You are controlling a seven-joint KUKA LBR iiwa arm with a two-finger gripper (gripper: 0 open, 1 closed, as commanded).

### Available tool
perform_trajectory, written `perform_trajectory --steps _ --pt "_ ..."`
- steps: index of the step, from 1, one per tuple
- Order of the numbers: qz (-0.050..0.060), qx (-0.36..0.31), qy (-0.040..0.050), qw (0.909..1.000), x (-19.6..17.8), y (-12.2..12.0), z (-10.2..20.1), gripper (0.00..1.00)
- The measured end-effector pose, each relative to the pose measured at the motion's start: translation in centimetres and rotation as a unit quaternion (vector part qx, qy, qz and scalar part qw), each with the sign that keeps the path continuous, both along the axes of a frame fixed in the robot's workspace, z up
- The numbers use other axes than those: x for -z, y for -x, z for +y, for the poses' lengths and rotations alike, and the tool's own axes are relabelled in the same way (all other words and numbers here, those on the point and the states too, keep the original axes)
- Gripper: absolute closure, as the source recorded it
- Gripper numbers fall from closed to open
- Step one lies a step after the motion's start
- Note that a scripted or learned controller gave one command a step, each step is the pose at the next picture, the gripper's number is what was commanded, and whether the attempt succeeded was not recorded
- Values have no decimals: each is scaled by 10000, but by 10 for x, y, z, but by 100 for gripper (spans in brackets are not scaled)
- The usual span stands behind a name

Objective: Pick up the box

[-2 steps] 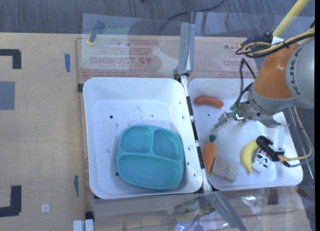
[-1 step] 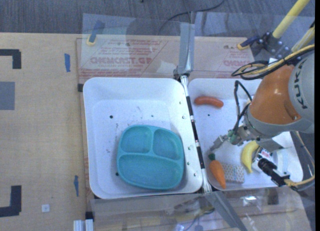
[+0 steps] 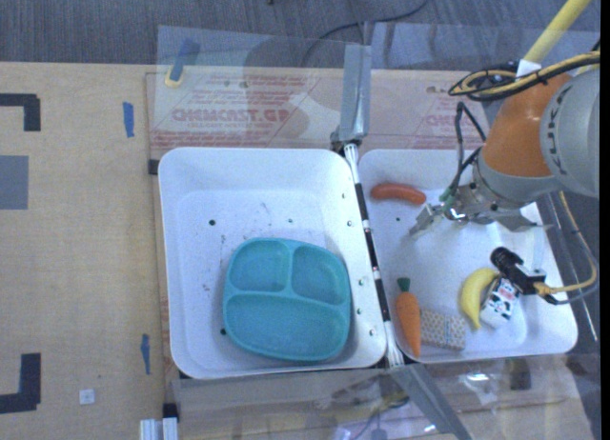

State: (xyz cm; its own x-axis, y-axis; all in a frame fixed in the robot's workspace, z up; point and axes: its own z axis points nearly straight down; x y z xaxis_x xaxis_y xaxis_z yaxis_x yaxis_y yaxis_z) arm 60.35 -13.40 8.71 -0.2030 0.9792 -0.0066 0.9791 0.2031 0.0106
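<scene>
Across the left bin (image 3: 181,181), a teal divided plate (image 3: 286,300) is lying flat toward the near side, its three compartments facing up. Past the divider, the right bin (image 3: 562,333) is holding a sausage (image 3: 397,193) near its far wall, a carrot (image 3: 408,320) lying along the near left edge, and just beside the carrot a small speckled box (image 3: 444,330) resting flat on the bin floor. Right of the box, a banana (image 3: 474,296) is touching a small white carton (image 3: 499,307). Above them, the gripper (image 3: 440,214) is hanging over the bin floor, fingers spread apart and grasping nothing, well apart from the box.
</scene>
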Motion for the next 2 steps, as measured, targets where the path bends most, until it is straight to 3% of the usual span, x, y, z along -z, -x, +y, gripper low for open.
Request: perform_trajectory --steps 1,2 --pt "-28 2 13 10000 -11 -1 -1 100" --pt "40 140 -13 9999 -106 -22 -46 100"
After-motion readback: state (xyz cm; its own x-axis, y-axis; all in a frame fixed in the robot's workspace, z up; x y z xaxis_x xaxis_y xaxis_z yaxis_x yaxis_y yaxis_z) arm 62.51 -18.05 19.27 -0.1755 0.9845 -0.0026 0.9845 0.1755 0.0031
